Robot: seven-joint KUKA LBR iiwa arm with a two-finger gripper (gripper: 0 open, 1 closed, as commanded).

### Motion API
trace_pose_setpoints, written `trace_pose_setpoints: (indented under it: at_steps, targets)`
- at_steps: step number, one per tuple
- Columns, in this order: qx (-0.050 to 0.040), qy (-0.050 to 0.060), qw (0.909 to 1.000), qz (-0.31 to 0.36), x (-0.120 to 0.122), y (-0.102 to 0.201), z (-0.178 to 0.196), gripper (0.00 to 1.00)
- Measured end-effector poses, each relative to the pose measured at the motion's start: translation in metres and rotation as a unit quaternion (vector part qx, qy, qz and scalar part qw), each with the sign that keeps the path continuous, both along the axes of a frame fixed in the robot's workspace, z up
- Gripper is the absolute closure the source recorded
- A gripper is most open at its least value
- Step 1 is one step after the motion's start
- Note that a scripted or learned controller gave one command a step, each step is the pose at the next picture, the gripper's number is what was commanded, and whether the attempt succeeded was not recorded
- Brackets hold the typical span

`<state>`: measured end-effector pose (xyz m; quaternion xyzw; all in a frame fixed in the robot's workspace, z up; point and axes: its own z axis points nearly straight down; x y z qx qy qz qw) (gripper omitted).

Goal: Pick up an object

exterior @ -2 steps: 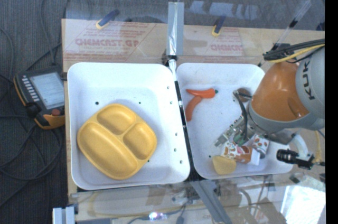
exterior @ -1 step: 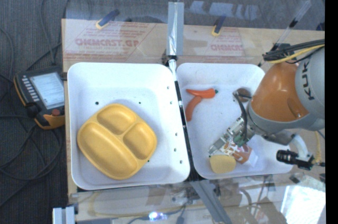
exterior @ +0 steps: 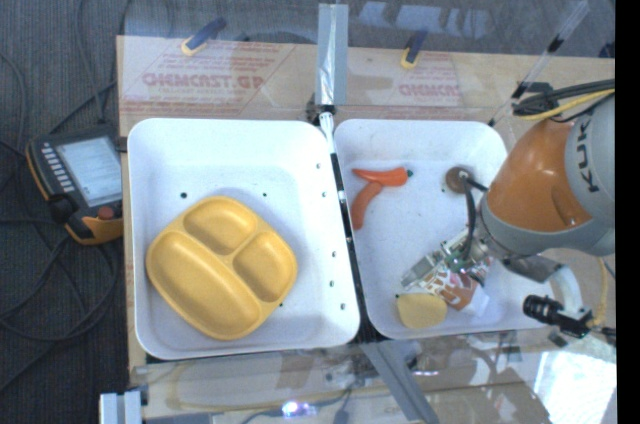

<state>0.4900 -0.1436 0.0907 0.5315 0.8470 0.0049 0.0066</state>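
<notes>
My gripper (exterior: 437,272) reaches down into the right bin (exterior: 400,152) from the right, below the grey and orange wrist (exterior: 535,187). Its tip sits low near the bin's front. Just in front of it lies a pale yellow rounded object (exterior: 421,311). A small red and white object (exterior: 464,291) lies right against the gripper's near side. An orange carrot-shaped toy (exterior: 372,186) lies at the bin's left, apart from the gripper. A small brown disc (exterior: 458,178) rests near the back wall.
The left bin (exterior: 160,152) holds a yellow divided plate (exterior: 221,266). A metal divider post (exterior: 331,52) stands behind the seam between the bins. A handheld pendant (exterior: 78,180) lies on the floor at the left.
</notes>
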Motion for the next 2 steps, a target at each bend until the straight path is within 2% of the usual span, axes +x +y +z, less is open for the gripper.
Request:
trace_pose_setpoints:
  at_steps: [1, 2]
  targets:
    - [-0.0011, -0.002, 1.0000, -0.001, 0.001, -0.001, 0.010, 1.00]
    - [-0.0021, 0.007, 0.9942, 0.108, 0.035, 0.069, 0.153, 1.00]
